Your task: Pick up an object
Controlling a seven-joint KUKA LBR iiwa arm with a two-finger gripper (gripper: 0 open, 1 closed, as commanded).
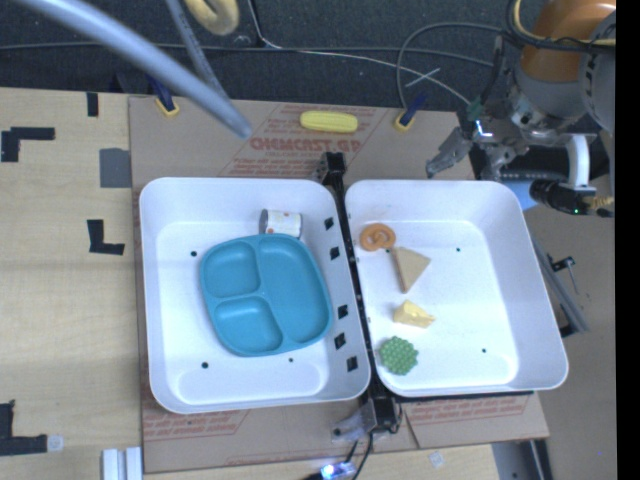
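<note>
Smooth, faintly glossy white plastic in both bins [160, 268]. Blue divided tray [266, 294] of matt-looking plastic. Brown cardboard sheet [290, 143] under the bins, dull and printed in red. Pale wood-grain surface [50, 298], matt, with dark tape marks. Grey metal-looking arm [545, 88] with a shiny orange band [570, 8]. Bumpy green piece [399, 354]; smooth yellow wedge [413, 314].

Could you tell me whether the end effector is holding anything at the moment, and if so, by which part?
Nothing is held: the end effector hangs above the right bin's far rim with nothing between its fingers.
</note>
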